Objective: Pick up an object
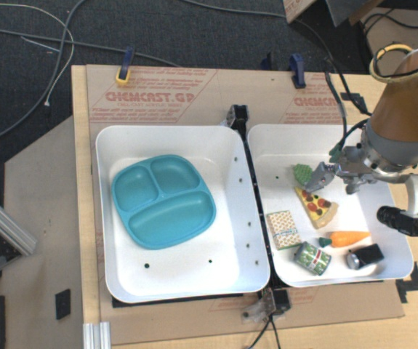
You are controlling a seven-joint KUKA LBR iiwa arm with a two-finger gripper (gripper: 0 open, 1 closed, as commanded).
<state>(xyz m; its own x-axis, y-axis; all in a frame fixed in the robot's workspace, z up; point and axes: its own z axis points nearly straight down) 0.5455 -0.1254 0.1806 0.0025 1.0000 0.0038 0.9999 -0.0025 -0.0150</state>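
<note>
The right bin (267, 147) holds several small items: a green toy (302, 173), a pizza slice (317, 206), a patterned box (283, 229), an orange carrot (350, 238), a green can (312, 258) and a black and silver piece (363, 257). My gripper (324, 178) reaches in from the right and hangs over the upper part of this bin, just right of the green toy and above the pizza slice. Nothing can be seen held in it.
A blue divided plate (165, 200) lies in the left bin (114, 147). A black divider clamp (237, 115) sits between the bins at the back. Two blue clamps (126, 65) hold the cardboard base. The arm's orange band (405, 107) looms at the right.
</note>
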